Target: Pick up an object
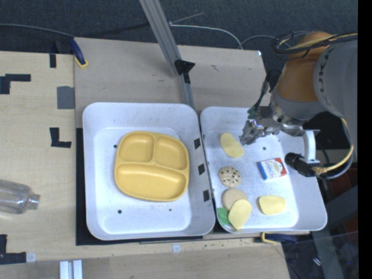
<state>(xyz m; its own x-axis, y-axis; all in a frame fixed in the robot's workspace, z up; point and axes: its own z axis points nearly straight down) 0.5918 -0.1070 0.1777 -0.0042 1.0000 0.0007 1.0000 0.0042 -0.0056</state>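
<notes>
- Claw [251,131]: low in the right bin [302,211], near its upper rim; fingers dark and blurred against the wrist, so whether they are apart or together cannot be told.
- Yellow oval piece [232,146]: just beside the claw's tip; contact unclear.
- Small carton [271,168]: right of centre, clear floor around it.
- Cookie [229,176]: near the bin's left wall.
- Beige round piece [232,197], yellow piece [240,213], green piece [223,217]: crowded in the lower left corner, overlapping; green mostly hidden.
- Yellow lump [271,204]: lower right, apart.
- Left bin [96,156]: holds a yellow divided tray [152,165].
- Clear bottle [15,197]: on the surface, cut off at left edge.
</notes>
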